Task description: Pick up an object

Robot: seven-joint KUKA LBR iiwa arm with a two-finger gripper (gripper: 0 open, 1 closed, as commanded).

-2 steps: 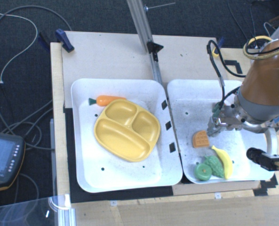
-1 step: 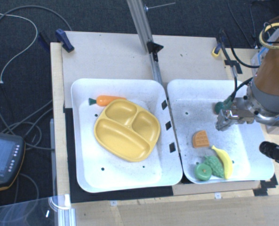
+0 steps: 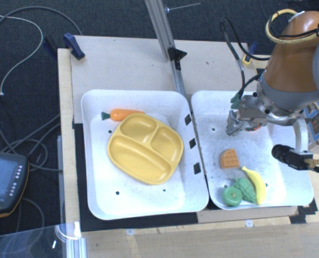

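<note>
- Your arm's gripper (image 3: 233,128) hangs over the upper part of the right bin (image 3: 213,104), above bare white floor, with nothing visible between its fingers; whether they are parted or pressed together you cannot tell from this slant.
- No object has been lifted yet, so the whole pick appears to lie ahead of you.
- The nearest candidate is the orange waffle-like toy (image 3: 229,158), lying just below the gripper on the bin floor and apart from it.
- Further down, at the bin's lower edge, sit a yellow banana (image 3: 255,183), a green knobbly toy (image 3: 245,187) touching it, and a green round piece (image 3: 233,196) (these three crowd one another, which may make a clean grasp harder).
- In the left bin (image 3: 94,160), a yellow divided plate (image 3: 145,148) lies tilted across the middle, with a toy carrot (image 3: 121,114) just beside its upper edge; both are well away from your gripper.
</note>
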